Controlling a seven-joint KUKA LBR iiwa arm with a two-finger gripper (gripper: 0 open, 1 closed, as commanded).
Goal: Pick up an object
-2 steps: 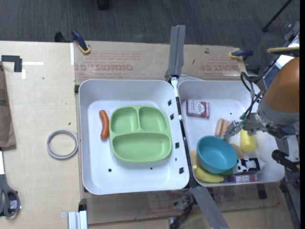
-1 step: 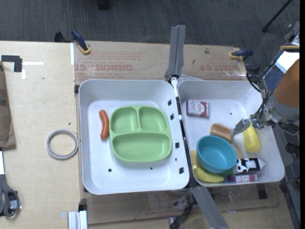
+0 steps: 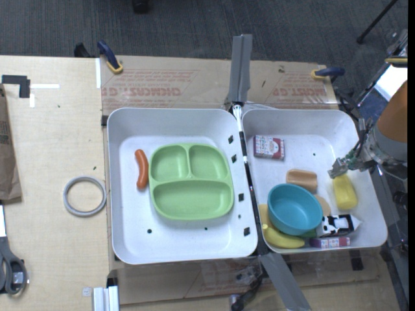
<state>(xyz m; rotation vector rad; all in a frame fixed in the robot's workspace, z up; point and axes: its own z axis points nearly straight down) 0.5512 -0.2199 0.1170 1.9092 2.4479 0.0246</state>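
The right bin [image 3: 305, 125] holds a red and white box [image 3: 269, 147], a tan bun [image 3: 302, 179], a yellow block [image 3: 344, 192], a blue bowl [image 3: 294, 209], a banana [image 3: 282, 237], a black and white toy [image 3: 338, 224] and a small purple box [image 3: 329, 241]. My gripper [image 3: 340, 168] comes in from the right and hangs over that bin's right side. It is just above the yellow block's upper end, to the right of the bun. Nothing shows in its grasp. In the left bin [image 3: 123, 193] lie a green divided plate [image 3: 191, 181] and an orange sausage [image 3: 141, 168].
A grey divider bar [image 3: 240, 70] runs up from between the bins. A grey tape ring [image 3: 85, 195] lies on the bench to the left, with scissors [image 3: 11, 271] near the lower left corner. Blue clamps [image 3: 110, 56] hold the cardboard behind the bins.
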